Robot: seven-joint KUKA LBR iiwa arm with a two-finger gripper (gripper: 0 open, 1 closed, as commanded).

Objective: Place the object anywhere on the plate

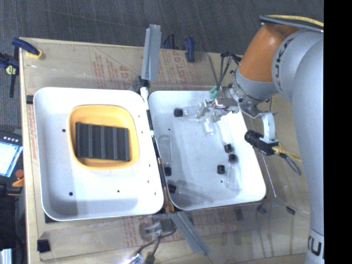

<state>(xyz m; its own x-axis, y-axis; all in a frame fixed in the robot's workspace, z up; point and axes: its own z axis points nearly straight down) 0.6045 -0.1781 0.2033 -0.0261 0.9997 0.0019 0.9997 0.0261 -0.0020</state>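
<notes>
Clear vials lay loose in right bin, gripper over its 12 o'clock, grip state untellable; slick vial could slip short of plate at 9 o'clock.

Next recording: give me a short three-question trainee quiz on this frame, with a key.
1. True or false: the yellow plate with the dark ribbed insert lies in the left white bin.
2. Which bin is the claw over? A) left white bin B) right white bin C) neither
3. Fill in: the clear plastic tubes with black caps lie scattered in the ____ bin.

Key:
1. True.
2. B; the claw hangs over the upper part of the right bin, among the tubes.
3. Right.
</notes>
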